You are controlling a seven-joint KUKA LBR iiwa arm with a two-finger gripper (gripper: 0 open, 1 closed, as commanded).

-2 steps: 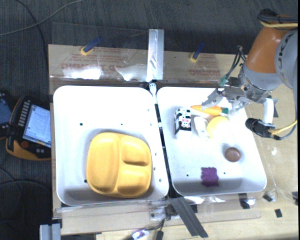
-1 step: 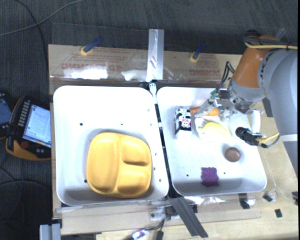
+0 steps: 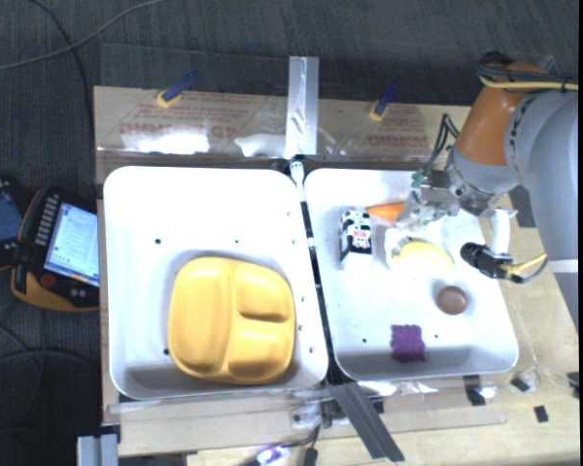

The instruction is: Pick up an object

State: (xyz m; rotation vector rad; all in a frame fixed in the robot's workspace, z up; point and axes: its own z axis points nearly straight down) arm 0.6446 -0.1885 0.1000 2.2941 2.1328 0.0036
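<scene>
Yellow rounded object [image 3: 423, 253] lies just below gripper [image 3: 415, 212], at its six o'clock; we cannot tell its grip.

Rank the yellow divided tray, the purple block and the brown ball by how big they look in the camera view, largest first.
1. Yellow divided tray, by far the largest.
2. Purple block.
3. Brown ball, only slightly smaller than the block; those two look close.

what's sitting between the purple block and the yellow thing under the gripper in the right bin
In the camera view, bare white bin floor separates the purple block from the pale yellow object. The brown ball sits just off to the right.
</scene>
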